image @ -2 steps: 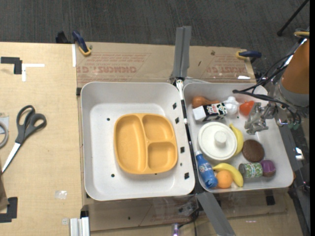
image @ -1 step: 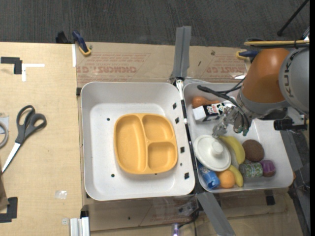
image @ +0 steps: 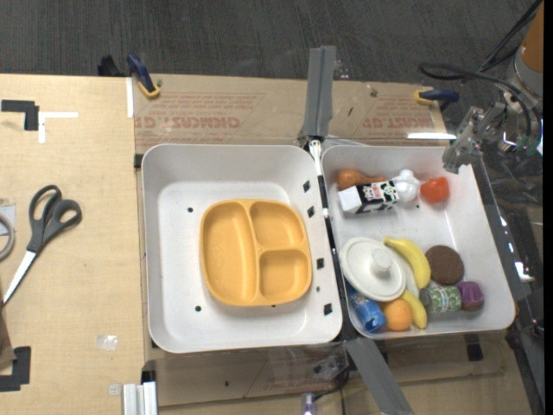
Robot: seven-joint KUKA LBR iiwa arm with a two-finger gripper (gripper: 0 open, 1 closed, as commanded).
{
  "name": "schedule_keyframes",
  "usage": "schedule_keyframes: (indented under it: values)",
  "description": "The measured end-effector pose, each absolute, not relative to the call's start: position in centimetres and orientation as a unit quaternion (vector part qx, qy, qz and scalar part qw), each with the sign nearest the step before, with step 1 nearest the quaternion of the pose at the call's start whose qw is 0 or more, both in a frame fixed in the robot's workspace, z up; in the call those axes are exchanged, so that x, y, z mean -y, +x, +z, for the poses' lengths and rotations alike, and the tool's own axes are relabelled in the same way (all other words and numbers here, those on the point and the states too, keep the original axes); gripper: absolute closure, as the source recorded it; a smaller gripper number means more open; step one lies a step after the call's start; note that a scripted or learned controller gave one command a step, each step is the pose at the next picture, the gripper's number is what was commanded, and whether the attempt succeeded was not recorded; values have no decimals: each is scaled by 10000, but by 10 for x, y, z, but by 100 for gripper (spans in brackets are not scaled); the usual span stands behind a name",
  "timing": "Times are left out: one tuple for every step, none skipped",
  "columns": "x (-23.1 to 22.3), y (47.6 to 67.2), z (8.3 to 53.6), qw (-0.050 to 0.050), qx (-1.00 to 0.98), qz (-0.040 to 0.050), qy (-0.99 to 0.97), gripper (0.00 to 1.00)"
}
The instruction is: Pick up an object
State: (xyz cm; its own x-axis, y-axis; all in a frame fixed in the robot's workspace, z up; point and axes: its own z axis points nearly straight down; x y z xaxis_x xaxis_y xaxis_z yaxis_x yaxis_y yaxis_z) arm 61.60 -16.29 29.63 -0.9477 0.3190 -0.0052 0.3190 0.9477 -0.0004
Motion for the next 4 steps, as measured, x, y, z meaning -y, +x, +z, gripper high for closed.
schedule_keyframes:
  values:
    - [222,591,165,19,-9882,-3,-1529,100]
    - [221,496,96,27,-9643,-13,-2646,100]
    - [217,502,99,106,-9635,-23,-2674,0]
    - [152,502,94,37,-9791,-33,-2031,0]
